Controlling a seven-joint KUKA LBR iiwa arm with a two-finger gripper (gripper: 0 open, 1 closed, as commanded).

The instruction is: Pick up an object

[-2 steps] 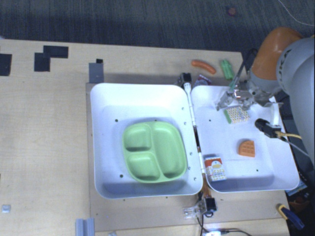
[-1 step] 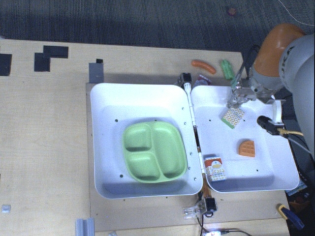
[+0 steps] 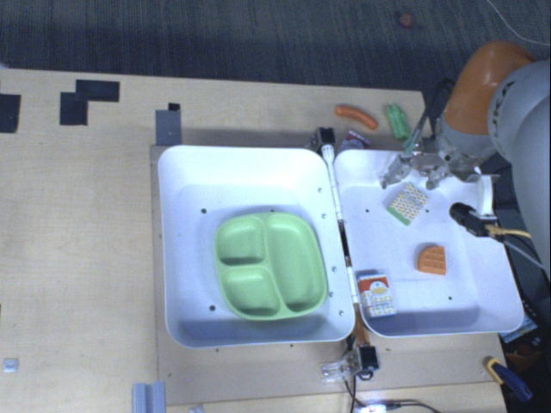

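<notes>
Step in hand: approach, pre-grasp. Gripper (image 3: pixel 416 177) sits at the far end of the right bin (image 3: pixel 389 249), w/ fingers (image 3: pixel 393 175) looking spread and nothing pinched between them. No pick made yet.

Likeliest target, judging by position: the checked green-and-white packet (image 3: pixel 407 203), lying flat and skewed on the bin floor just beside the fingertips, on the near side. Can't tell if the tips touch it.

2 other candidates in the same bin: an orange wedge (image 3: pixel 432 259) mid-floor, well apart from the gripper, and a small red-and-white box (image 3: pixel 375 292) at the near-left corner, close to the wall. Left bin (image 3: pixel 185 231) holds 1 green divided plate (image 3: pixel 271 263). It's wide & flat, so prob. a poor pick for 2 fingers.

Next move needs: shift a bit toward the packet so the fingers straddle it, turn the wrist to match its skew, drop to the floor, then close. It's thin and flat, so the tips may slide over it. An edge grip looks safer.
</notes>
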